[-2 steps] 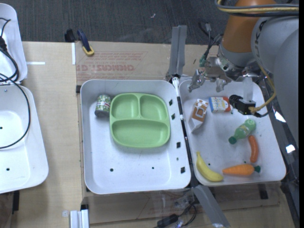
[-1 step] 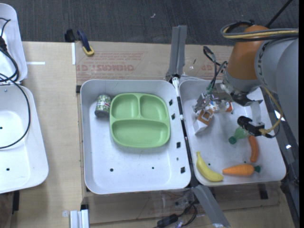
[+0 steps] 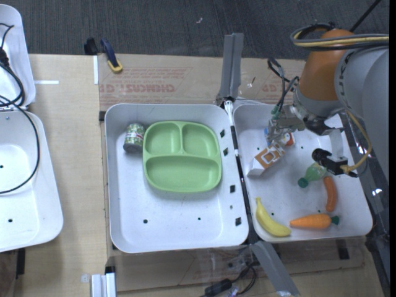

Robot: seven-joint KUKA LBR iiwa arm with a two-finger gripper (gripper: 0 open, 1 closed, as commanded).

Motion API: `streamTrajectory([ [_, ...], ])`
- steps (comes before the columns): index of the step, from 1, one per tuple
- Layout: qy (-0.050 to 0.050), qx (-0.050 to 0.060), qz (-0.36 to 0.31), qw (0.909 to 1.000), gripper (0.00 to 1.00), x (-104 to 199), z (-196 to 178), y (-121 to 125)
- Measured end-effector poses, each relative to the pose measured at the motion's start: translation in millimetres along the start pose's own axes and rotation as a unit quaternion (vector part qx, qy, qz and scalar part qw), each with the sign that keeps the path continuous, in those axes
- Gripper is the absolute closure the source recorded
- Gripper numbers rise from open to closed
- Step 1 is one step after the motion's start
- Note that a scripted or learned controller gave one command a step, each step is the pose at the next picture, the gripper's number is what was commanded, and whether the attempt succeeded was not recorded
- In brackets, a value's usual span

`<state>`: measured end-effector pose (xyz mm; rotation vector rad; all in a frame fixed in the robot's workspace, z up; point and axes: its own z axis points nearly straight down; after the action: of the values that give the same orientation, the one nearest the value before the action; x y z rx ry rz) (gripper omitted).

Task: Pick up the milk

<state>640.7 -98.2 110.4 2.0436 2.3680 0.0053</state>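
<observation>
And here we are over the bench: two white bins side by side, the arm (image 3: 346,73) coming in from three o'clock, grey body with its orange band riding high at about one o'clock of the view.

The gripper (image 3: 279,135) hangs over the right bin (image 3: 247,184), in the bin's upper half near eleven o'clock of its floor. Right under it sits the milk (image 3: 268,160), a small white carton with an orange-brown panel, lying tilted on the bin floor. The fingertips are just at the carton's upper end, at its one o'clock corner (contact or a sliver of air, too close to call). Whether the gripper is spread or clamped I cannot tell; cables and the wrist body clutter that spot.

Elsewhere in the right bin: a green bottle (image 3: 311,174) at three o'clock from the milk, a small orange-red piece (image 3: 331,193) just beside it, a carrot (image 3: 314,222) down at five o'clock and a banana (image 3: 270,221) at six o'clock, near the bin's front wall.

Over in the left bin (image 3: 117,228), a green divided plate (image 3: 182,156) lies flat, and a small can (image 3: 133,137) rests on its side at the plate's ten o'clock, touching or nearly touching its rim.
</observation>
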Motion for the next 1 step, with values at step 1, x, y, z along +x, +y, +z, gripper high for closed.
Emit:
streamTrajectory([
  [1, 0.000, 0.000, 0.000, 1.0000, 0.00, 0.2, 0.1, 0.0],
])
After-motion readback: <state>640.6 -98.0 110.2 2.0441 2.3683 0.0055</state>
